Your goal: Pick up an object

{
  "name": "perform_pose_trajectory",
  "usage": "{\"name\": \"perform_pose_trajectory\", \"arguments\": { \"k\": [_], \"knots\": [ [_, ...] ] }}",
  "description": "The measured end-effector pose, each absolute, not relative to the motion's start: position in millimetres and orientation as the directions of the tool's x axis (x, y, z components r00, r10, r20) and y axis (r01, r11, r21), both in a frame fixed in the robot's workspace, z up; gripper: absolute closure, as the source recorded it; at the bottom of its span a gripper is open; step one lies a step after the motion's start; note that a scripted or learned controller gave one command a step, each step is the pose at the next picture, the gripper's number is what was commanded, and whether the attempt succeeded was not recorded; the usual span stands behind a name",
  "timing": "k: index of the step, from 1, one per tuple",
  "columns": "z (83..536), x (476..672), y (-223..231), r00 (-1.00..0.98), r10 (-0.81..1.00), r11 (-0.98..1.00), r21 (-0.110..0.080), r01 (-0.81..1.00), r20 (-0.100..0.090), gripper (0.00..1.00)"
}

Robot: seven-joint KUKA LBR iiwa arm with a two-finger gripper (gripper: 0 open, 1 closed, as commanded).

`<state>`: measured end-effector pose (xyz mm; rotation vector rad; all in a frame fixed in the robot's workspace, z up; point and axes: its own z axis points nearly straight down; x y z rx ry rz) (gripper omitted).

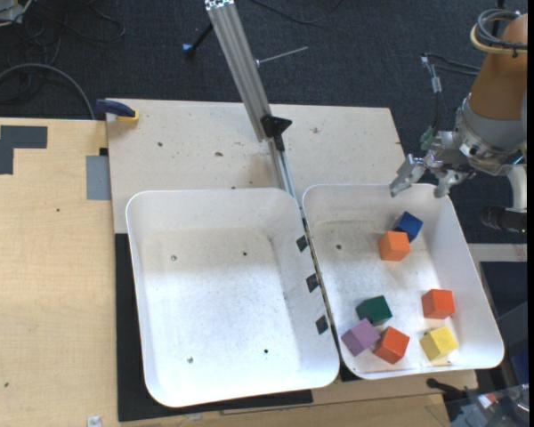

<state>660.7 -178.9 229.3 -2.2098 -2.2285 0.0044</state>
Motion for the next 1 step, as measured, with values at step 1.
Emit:
{"name": "perform_pose_trajectory", "arguments": {
  "k": [1],
  "knots": [
    [250.8, 626.7, -197.7, 0.001, 1.000, -0.001, -0.003, 1.000, 0.000, 0.00]
  ]
}}
